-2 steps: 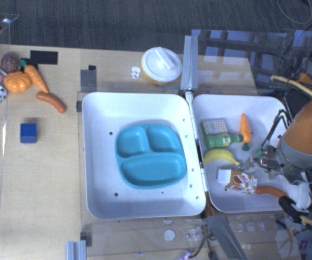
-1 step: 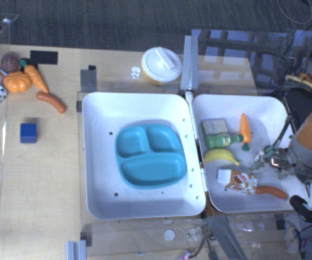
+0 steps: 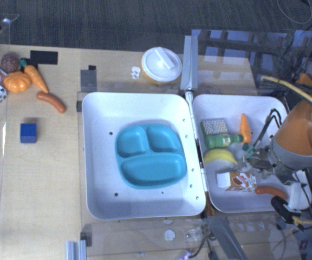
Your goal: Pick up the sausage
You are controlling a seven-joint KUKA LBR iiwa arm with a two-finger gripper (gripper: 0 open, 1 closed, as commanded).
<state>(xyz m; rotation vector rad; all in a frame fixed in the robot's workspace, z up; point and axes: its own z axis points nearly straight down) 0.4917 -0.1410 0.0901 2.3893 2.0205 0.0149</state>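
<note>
The sausage (image 3: 271, 190) is a small reddish-orange one, a bit curved, lying flat on its side. It sits in the right bin's near right corner, partly hidden.

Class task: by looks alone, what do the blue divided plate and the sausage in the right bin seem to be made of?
Blue divided plate: likely moulded plastic, matte, uniform colour, soft rounded compartment edges. Sausage: probably toy plastic or rubber, smooth, evenly orange-red; too small to be sure.
</note>
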